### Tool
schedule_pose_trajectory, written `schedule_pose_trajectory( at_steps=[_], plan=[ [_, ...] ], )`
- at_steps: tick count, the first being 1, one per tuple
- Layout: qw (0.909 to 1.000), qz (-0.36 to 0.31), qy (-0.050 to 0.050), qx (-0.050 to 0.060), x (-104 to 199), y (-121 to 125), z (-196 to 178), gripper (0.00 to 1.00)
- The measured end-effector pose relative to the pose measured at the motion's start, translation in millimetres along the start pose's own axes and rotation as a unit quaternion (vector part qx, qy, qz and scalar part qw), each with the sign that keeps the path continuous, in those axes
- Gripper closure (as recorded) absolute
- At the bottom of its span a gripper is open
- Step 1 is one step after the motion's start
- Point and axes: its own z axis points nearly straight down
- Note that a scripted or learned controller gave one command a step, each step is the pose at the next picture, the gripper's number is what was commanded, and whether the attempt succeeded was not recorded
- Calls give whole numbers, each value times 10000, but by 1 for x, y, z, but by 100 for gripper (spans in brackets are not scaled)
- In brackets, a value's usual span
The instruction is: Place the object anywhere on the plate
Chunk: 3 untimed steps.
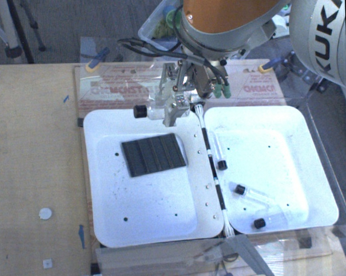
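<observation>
Upper centre of the frame, over the far rim of the left bin (100,183): gripper (173,113) hangs from the orange-banded wrist, metal fingers pointing down. A clear tube with a black cap (140,111) lies crosswise at the fingertips, its cap poking out to the left; it looks pinched between the fingers, though glare makes the contact hard to confirm. Just below and left sits the plate (155,155), a dark ribbed rectangle, slightly skewed, flat on the bin floor. Short drop and small shift toward frame bottom should put the tube over it. Open white floor surrounds the plate on all sides; bin rim close behind the gripper. Right bin (311,157) holds three more capped tubes (218,155), well apart from the work.
</observation>
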Motion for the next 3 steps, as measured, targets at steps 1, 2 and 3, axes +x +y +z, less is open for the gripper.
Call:
schedule_pose_trajectory(
  at_steps=[1,2,3],
  plan=[
    [9999,-167,25,7,61,-70,89,100],
    [9787,-2053,37,-3,64,-36,145,100],
    [9954,-954,42,3,47,38,193,100]
  ],
)
